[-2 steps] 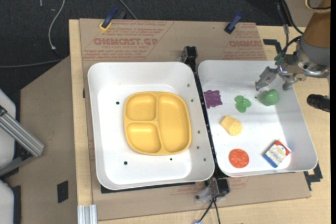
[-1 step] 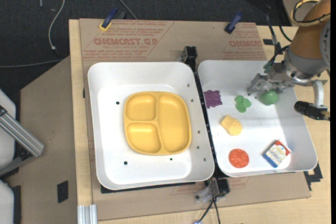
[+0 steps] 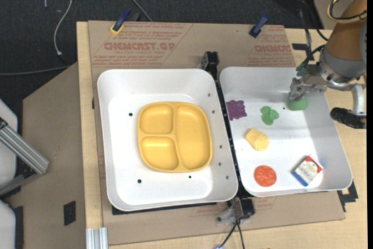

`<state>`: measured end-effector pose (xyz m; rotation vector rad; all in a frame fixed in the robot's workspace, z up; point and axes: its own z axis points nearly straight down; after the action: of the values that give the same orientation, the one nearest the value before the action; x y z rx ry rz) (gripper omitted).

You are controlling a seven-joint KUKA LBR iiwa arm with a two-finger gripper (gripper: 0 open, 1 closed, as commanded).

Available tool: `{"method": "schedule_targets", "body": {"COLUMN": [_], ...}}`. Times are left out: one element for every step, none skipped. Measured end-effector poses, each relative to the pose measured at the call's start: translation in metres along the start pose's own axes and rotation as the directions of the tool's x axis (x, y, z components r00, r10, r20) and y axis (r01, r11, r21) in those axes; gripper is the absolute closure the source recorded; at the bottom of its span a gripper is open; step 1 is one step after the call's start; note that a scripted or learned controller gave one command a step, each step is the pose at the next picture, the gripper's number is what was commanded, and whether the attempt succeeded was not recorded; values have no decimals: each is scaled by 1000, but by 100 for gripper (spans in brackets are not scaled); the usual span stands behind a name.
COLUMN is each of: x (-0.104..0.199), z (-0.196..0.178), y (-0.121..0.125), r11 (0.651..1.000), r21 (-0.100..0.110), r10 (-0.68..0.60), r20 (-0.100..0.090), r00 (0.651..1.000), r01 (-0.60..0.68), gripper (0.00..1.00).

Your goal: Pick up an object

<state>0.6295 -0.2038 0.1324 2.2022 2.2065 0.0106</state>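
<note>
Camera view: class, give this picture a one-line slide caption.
Arm's claw down on a light green piece in the right bin; yellow divided plate in the left bin.

The yellow divided plate [image 3: 175, 136] takes up the middle of the left bin [image 3: 111, 125], leaving bare white floor all round it. Right of the plate, in the right bin [image 3: 332, 131], a purple piece [image 3: 235, 108], green piece [image 3: 269, 115], yellow block [image 3: 256, 139], red disc [image 3: 265, 175] and small carton [image 3: 307, 171] stand apart with gaps between them.

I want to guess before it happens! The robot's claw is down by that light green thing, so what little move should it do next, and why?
Probably squeeze shut, then lift slightly. The gripper sits low in the right white bin, right over the pale green block, which peeks out beneath it. Whether the block is held isn't clear, so a small lift would test that.
</note>
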Motion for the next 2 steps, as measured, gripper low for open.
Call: {"method": "schedule_targets", "body": {"x": [1,-3], "z": [-54,-119], "y": [13,19], "r11": [1000,1000], "r21": [14,13], "r10": [0,1], "r20": [-10,-9], "r00": [1000,1000], "r01": [0,-1], "gripper": [100,100]}}
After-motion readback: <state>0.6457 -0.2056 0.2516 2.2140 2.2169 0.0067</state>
